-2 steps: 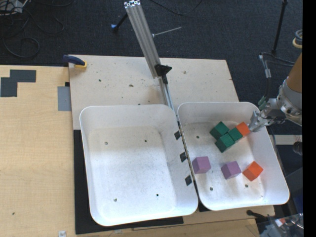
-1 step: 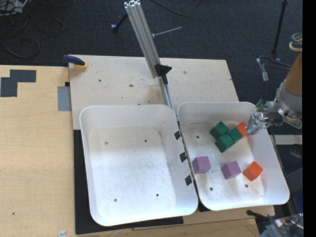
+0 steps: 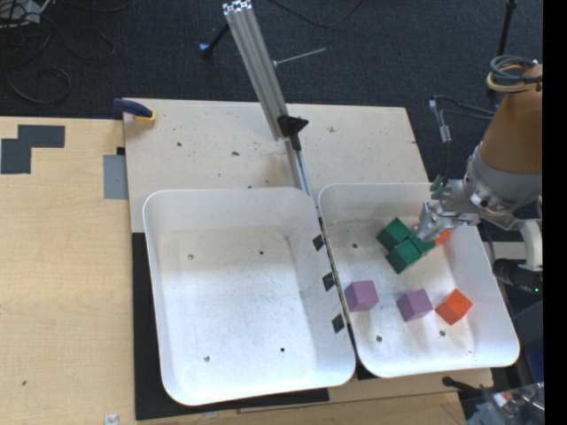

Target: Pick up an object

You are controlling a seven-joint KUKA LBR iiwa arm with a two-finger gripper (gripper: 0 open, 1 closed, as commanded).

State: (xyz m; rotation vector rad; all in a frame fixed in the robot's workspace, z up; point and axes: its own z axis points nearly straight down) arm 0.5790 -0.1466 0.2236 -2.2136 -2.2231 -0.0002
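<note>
In the right bin [image 3: 496,343] lie a green block made of two joined cubes [image 3: 400,244], two purple cubes [image 3: 361,296] [image 3: 414,305] and an orange cube [image 3: 454,307]. My gripper [image 3: 431,228] reaches in from the right and hangs right at the green block's right end, low over the bin floor. A small orange-red piece shows just beside the fingertips. The arm's orange band and grey wrist [image 3: 509,162] stand above the bin's right rim.
The left bin [image 3: 177,228] adjoins the right one along a shared rim with black clips. A slanted aluminium bar [image 3: 261,69] rises behind the bins. A blue-and-yellow clamp [image 3: 135,109] lies at the board's far left corner.
</note>
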